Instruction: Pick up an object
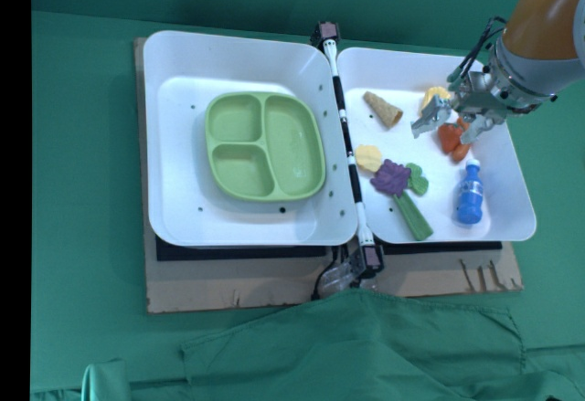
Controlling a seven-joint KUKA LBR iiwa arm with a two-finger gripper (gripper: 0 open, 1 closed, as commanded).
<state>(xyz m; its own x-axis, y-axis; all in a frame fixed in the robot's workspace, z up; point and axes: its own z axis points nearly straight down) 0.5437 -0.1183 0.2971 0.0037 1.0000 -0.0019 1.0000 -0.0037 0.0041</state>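
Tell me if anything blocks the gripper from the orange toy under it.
Nothing visible does. The gripper hangs directly over the orange toy in the right bin, jaws spread to either side of it. The yellow piece lies just behind, the blue bottle in front, both apart from it.

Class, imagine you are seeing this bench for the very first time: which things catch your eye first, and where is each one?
The green divided plate stands out, alone in the left bin. Next comes the arm's tool, poised in the right bin over an orange toy, fingers open. Nearer the camera lie a blue bottle and purple grapes.
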